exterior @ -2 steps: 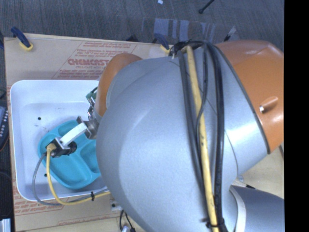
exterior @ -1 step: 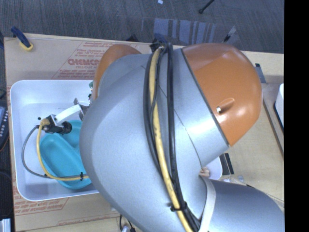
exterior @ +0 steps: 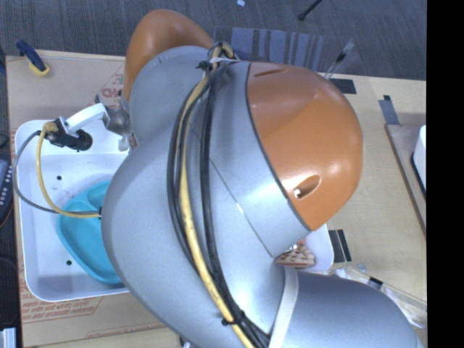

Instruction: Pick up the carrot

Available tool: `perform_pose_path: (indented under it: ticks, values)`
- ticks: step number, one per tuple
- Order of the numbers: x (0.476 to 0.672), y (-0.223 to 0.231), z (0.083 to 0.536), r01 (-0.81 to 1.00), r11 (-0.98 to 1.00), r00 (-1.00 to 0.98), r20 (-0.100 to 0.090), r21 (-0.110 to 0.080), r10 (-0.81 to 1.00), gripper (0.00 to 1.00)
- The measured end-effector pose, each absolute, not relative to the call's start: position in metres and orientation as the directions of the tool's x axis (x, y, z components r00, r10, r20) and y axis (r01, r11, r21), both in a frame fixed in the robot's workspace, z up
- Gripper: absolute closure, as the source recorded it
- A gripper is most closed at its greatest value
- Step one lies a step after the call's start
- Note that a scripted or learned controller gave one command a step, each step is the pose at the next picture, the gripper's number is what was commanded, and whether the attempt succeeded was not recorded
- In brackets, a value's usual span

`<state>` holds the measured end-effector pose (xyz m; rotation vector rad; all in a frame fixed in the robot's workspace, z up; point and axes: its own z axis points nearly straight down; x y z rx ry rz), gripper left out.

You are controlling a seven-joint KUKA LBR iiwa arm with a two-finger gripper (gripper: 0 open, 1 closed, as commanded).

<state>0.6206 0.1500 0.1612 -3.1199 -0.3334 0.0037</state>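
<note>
My grey arm [exterior: 217,194], with its orange band [exterior: 304,143], reaches across from the right and covers most of both bins. Its wrist end sits over the far part of the left bin [exterior: 32,267]. There a white gripper mount [exterior: 83,118] with a black plug and a yellow cable juts to the left. What lies under the arm is hidden.
A light blue dish-like object [exterior: 80,230] lies in the left bin, partly under the arm. A small patterned item [exterior: 297,256] peeks out by the right bin's rim [exterior: 328,246]. A blue and yellow clamp [exterior: 32,58] rests on the bench at the far left.
</note>
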Motion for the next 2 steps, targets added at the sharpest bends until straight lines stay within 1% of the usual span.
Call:
perform_pose_path:
  ticks: [1, 2]
  values:
    - [0.568, 0.098, 0.115, 0.329, -0.944, 0.944, -0.014, -0.009, 0.329, 0.0]
    - [0.607, 0.089, 0.301, 0.396, -0.918, 0.918, 0.004, -0.004, 0.396, 0.0]
